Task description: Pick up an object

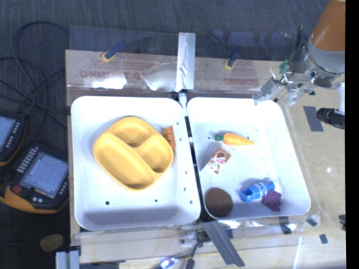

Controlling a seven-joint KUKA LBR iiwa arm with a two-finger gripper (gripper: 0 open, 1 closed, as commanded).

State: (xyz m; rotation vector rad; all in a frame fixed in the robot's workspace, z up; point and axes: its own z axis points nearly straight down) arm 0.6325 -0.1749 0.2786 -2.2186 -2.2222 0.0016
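Right bin [291, 150]: carrot [235, 139], packet [218, 160], brown ball [218, 202], blue bottle [257, 190]. Claw [279, 86]: over the far right corner, grip state you cannot tell. Step: approach. Next: you choose one item and descend.

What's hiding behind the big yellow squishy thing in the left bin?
A small orange-brown block peeks out at the right edge of the big yellow lumpy foam shape, against the left white bin's dividing wall. Most of the block is covered, so what it is cannot be told.
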